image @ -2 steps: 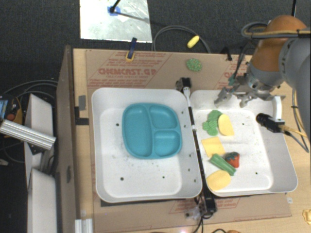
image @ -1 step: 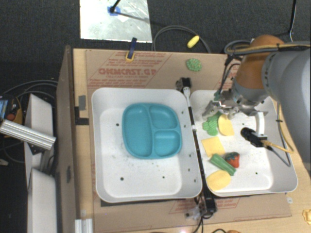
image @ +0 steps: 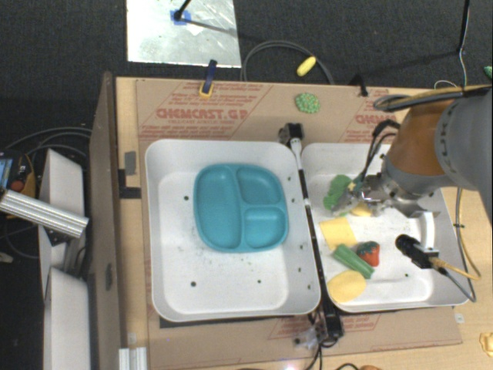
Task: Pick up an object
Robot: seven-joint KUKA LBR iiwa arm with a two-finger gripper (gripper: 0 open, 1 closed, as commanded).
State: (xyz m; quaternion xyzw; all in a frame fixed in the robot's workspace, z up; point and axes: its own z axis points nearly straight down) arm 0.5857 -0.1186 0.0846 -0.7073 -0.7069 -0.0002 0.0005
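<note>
The left bin (image: pixel 173 284) holds a teal divided plate (image: pixel 240 207), rigid and smooth, awkward to pinch. In the right bin (image: pixel 400 287) small toy foods look light and hard: a green piece (image: pixel 337 191) near the divider wall, a yellow block (image: pixel 338 232) below with open floor around. The pincer (image: pixel 360 195) hovers just beside the green piece; I cannot tell its opening

A teal divided plate (image: pixel 240 208) lies flat in the middle of the left white bin (image: pixel 166 284), and both bins sit on a brown printed cardboard sheet (image: pixel 223 110). On that sheet, behind the bins, lies a small green knobbly disc (image: pixel 307 102). Beyond the cardboard a shiny metal sheet (image: pixel 182 21) lies on the dark floor, and a yellow-tipped cable end (image: pixel 306 66) rests near the cardboard's far edge.
</note>
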